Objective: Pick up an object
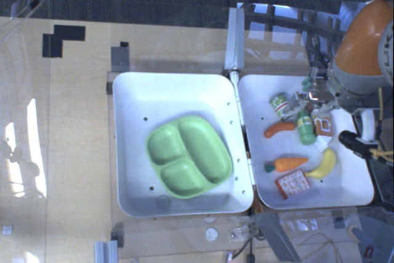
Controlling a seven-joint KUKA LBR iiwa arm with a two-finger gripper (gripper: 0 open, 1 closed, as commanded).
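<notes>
The right bin (pixel 258 182) holds several toy foods: a green-labelled can (pixel 280 104), an orange sausage-shaped piece (pixel 280 129), a green bottle (pixel 306 130), a small brown and white pack (pixel 324 126), a carrot (pixel 288 164), a banana (pixel 324 164) and a red box (pixel 292 183). My gripper (pixel 315 103) hangs over the bin's upper right part, just above the green bottle and the brown pack. Nothing shows between its fingers.
The left bin (pixel 132 194) holds a green divided plate (pixel 189 155). A metal frame and cables run behind the right bin. The arm's orange band (pixel 363 34) looms over the right bin's far corner.
</notes>
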